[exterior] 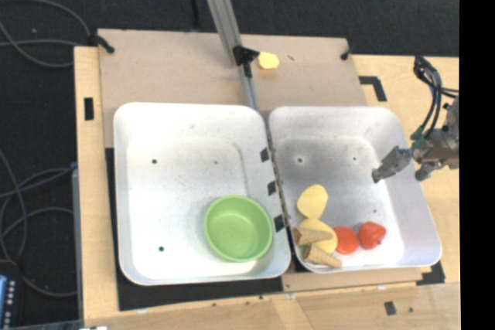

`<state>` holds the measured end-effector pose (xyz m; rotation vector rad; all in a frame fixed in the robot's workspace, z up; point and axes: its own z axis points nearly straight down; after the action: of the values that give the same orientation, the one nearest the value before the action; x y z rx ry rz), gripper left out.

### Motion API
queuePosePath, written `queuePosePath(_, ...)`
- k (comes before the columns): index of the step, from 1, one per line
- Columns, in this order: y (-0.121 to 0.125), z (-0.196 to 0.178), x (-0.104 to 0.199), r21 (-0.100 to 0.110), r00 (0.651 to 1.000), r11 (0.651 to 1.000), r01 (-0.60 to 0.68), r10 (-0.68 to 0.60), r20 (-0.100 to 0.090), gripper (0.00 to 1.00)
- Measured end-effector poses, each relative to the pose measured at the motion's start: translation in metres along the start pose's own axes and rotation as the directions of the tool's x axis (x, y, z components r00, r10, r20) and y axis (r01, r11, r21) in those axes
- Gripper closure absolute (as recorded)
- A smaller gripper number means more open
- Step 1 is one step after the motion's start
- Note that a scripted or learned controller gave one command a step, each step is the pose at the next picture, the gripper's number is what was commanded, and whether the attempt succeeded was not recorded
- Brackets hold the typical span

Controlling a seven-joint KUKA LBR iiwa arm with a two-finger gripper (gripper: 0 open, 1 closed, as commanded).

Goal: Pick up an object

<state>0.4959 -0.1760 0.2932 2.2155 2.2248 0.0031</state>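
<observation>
Looking down at a slant on a tan surface (309, 77) on dark floor, cables trailing at the left. Two shallow white bins sit side by side on it, touching along the middle. Left bin (178, 158) holds a green bowl (238, 227), upright, in its near right corner, close to the dividing wall. Right bin (348, 143) holds a cluster of small objects along its near edge. A silver metal post (219, 8) rises from the far middle of the surface, its base just behind the gap between the bins. The arm comes in from the right edge, only the wrist end visible, with cables looped above it. The end effector (401, 162) hangs over the right bin's right side, over bare bin floor, well apart from the objects; cannot tell how it is set, too small and blurred, and nothing is seen in it. Objects in the right bin: a yellow rounded piece (312, 200) nearest the bin centre; just in front of it a yellow and tan wedge-shaped piece (318, 236) touching a small tan block (323, 259) at the bin's front wall; right of these an orange-red round piece (346, 241) and a red piece (372, 234), just beside each other. A small pale yellow object (268, 60) lies on the surface beside the post base, outside both bins.
</observation>
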Motion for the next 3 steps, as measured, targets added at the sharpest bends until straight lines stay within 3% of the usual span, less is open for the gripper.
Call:
queuePosePath(1, 0.0, 0.0, 0.0, -0.001, 1.0, 1.0, -0.001, 0.001, 0.0, 0.0)
queuePosePath(3, 0.01, 0.117, -0.011, 0.008, 1.0, 1.0, -0.005, 0.005, 0.001, 0.0)
